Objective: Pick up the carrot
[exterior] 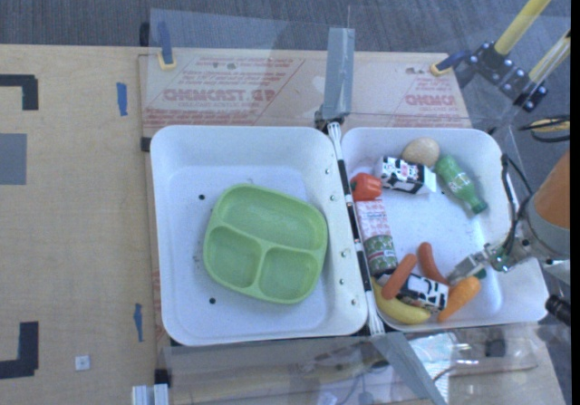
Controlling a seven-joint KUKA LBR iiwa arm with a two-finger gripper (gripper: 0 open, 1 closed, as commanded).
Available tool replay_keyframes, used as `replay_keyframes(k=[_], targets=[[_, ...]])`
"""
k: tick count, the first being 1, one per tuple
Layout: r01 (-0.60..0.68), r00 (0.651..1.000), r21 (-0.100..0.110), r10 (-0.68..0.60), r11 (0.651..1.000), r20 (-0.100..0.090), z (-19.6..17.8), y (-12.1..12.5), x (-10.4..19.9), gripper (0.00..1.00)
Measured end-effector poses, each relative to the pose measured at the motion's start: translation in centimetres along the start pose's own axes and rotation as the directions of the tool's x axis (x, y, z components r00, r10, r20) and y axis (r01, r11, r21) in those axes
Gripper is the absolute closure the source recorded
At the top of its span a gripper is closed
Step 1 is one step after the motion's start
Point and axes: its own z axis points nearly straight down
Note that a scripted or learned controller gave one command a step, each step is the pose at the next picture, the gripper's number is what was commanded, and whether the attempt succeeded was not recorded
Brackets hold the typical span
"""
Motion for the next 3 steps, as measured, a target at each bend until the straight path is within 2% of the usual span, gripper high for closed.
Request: replay_keyframes(k=[1,2,3], targets=[[-0.004,1.0,-0.005,0.004,1.0,0.012,-1.1,0.0,-0.4,1.0],[-0.002,1.0,-0.004,0.002,1.0,0.008,-1.1,0.1,-0.3,0.0],[-0.006,1.0,-0.008,0.006,1.0,0.012,-2.1,0.1,-0.4,1.0]])
